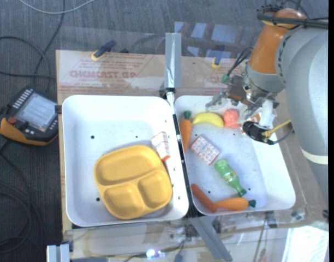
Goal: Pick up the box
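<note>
camera view shows the grey arm reaching in from the right, its gripper hanging over the top edge of the right bin, close above a pink ball and a yellow lemon. whether the gripper is wide or narrow cannot be told. the box, small with a red and white pattern, lies flat in the right bin, apart from the gripper, between an upright carrot and a green bottle. another carrot lies near the bottom edge. the left bin bears a yellow divided tray and a small carton.
</note>
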You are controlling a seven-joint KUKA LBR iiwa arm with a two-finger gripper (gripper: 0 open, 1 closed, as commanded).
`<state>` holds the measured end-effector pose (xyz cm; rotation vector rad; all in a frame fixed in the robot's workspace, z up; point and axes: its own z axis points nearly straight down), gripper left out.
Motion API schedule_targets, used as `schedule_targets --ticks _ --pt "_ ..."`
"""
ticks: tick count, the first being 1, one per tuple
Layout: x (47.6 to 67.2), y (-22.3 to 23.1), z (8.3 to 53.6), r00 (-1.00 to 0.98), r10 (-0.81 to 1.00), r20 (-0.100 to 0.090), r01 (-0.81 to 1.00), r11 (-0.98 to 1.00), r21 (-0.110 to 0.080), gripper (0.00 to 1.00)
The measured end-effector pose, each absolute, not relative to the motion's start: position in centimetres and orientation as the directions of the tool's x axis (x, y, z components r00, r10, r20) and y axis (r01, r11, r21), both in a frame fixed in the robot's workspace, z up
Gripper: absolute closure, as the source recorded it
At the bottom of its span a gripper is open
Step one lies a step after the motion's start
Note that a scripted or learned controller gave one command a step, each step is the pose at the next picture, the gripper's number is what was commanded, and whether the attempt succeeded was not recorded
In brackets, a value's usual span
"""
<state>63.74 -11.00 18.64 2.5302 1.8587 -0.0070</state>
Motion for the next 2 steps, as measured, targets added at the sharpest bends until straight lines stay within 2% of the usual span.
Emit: schedule_targets --ticks 1,2 --pt "59.31 -10.19 9.28 0.377 0.926 0.000 0.926 -0.377 -0.002 0.00" --pt "59.25 -10.16 10.13 0.375 0.927 -0.003 0.927 -0.375 -0.004 1.00"
